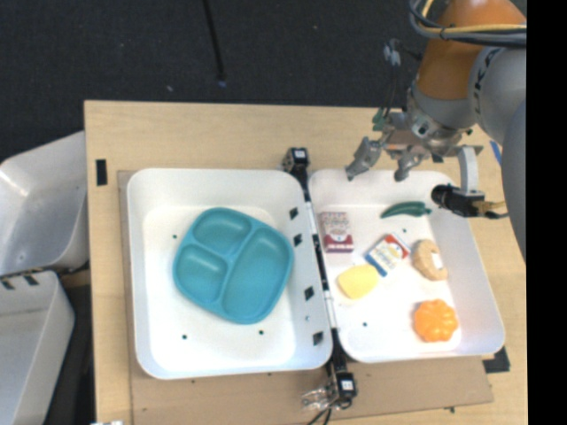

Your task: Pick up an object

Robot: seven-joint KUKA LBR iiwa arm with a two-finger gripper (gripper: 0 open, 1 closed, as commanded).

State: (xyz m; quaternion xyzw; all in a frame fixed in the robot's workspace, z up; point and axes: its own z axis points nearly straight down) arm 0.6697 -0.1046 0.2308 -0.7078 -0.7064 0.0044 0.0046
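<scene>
Right bin point(483, 277) holds six loose items, any of them a pick candidate. None is in the gripper.

Count, one of each:
- green pepper-shaped piece point(406, 209), near the bin's far edge, closest to the gripper
- small red and white packet point(336, 231), at the bin's left side beside the divider; print on it too small to read
- white packet with blue and red print point(386, 254), tilted, mid-bin; label also unreadable
- yellow block point(357, 282), touching the lower left corner of that white packet
- tan bagel-like piece point(430, 259), just right of the white packet
- orange lumpy fruit point(435, 320), nearest the front edge, apart from the others

No brand or text legible anywhere.

Gripper point(383, 165) hangs over the far left corner of the right bin, above the rim. Fingers point(359, 164) spread wide, nothing between them. Green piece lies just below and to the right of it, apart from the fingertips.

Left bin point(142, 273) holds one teal divided plate point(233, 265), three compartments, sitting roughly centred.

Two bins total, side by side on the wooden bench point(106, 131), joined along the middle by black clips point(311, 292). Arm enters from the right, orange band point(465, 47) above the wrist.
</scene>
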